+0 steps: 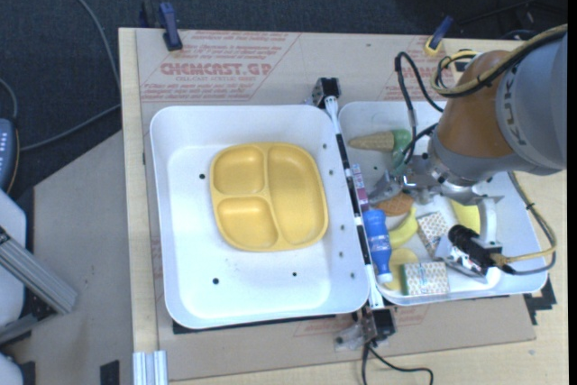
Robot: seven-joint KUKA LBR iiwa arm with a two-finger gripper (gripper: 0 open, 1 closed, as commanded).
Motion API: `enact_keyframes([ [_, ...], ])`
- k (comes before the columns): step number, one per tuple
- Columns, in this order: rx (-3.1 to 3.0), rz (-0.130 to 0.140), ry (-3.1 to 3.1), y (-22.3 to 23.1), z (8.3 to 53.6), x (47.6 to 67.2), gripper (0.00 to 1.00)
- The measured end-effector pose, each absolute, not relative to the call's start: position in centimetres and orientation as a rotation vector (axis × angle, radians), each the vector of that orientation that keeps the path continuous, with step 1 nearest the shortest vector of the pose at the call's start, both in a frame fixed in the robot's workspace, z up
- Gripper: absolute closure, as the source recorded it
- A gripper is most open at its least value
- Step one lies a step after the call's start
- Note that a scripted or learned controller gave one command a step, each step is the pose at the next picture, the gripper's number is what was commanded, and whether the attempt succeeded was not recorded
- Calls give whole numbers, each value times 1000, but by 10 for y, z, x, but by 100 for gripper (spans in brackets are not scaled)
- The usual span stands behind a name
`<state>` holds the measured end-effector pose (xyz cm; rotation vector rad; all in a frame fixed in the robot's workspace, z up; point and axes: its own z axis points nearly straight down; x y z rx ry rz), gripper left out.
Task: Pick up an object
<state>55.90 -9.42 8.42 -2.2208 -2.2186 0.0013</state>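
Your arm (505,117) reaches in over the right bin (532,275), its grey links and orange band covering much of that bin's upper half. The pincer (397,185) sits low among the clutter near the bin's left wall; whether it is spread or closed you cannot tell, and nothing is seen held in it. Judge the pick as not yet done: every object still lies in a bin, none raised. Candidate objects crowd the right bin: a cone (374,141), tan and tapered with a green end; a blue bottle (378,239), slim and glossy with a white label, lying along the divider; a banana (404,231), curved, smooth and yellow; a round brown piece (394,206) just above the banana; a box (425,279), small and printed, at the lower rim; a speckled square (431,228) beside the banana. The left bin (171,194) is smooth white plastic, shallow with rounded corners, and holds a yellow tray (269,195) of matte plastic, moulded into three compartments. Both bins rest on the bench (225,63), a pale board printed with red lettering.
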Motion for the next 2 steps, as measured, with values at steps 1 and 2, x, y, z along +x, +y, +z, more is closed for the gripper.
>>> enact_keyframes([
  [1, -2223, -1, -2219, -94, 94, 560, 100],
  [2, -2220, -3, -2223, -14, 198, 576, 100],
])
